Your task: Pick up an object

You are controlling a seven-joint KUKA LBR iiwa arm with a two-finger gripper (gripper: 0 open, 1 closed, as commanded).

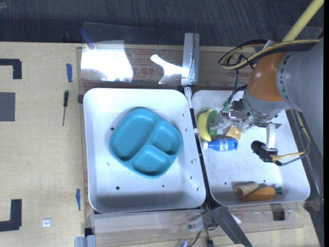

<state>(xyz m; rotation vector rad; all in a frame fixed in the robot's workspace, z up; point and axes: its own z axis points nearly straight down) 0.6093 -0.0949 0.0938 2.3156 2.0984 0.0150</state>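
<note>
Picking from the right bin (pixel 298 189) is the step in hand, and it is best planned from the big things down. The worktop (pixel 36 138) carries two white bins; the left bin (pixel 97 189) holds a blue divided plate (pixel 146 141) and is judged not to be in play. The arm (pixel 288 78) is reached in over the right bin's upper part, with the end effector (pixel 232 118) lowered among a tight cluster by the dividing wall: a banana (pixel 204 125), a blue bottle (pixel 222 145) just below it, and a small tan piece (pixel 234 133) between them. Whether the end effector is parted or closed cannot be told, and nothing is seen gripped. A carrot (pixel 257 192) lies well apart near the bin's lower wall. A clean grasp is favoured by one target being singled out, probably the banana or the bottle. The bottle is likely to roll, so it should be closed on across its width. Neighbours touching the target could be dragged along or knocked aside.
</note>
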